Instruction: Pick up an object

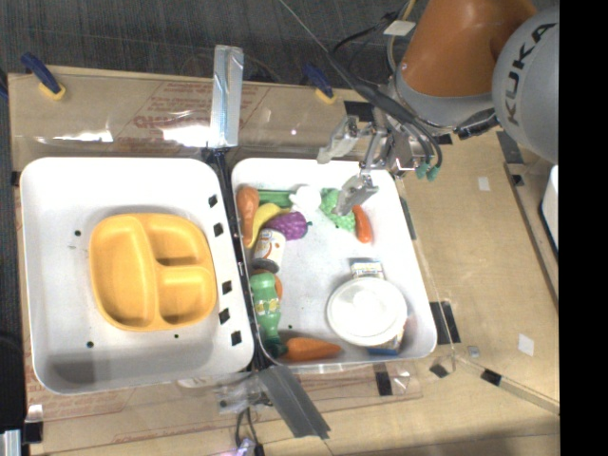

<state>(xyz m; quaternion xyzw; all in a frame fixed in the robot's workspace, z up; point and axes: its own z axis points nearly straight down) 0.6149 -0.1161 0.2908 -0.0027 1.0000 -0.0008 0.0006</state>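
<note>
My gripper [357, 194] hangs over the far part of the right bin [415, 255], reaching in from the upper right. Its tip sits right at a green leafy toy [332, 204] and a small orange carrot [362, 223], and nothing can be seen lifted in it. Along the bin's left wall lie an orange sausage [247, 202], a yellow banana [261, 221], purple grapes [293, 224], a small printed can [268, 247] and a green bottle [266, 304]. A larger carrot [309, 350] lies at the near edge.
A white round bowl [366, 312] and a small tin [367, 270] take up the right bin's near right. The left bin [47, 198] holds a yellow divided tray [152, 269]. Cables and the arm's orange band [465, 27] hang above the far right.
</note>
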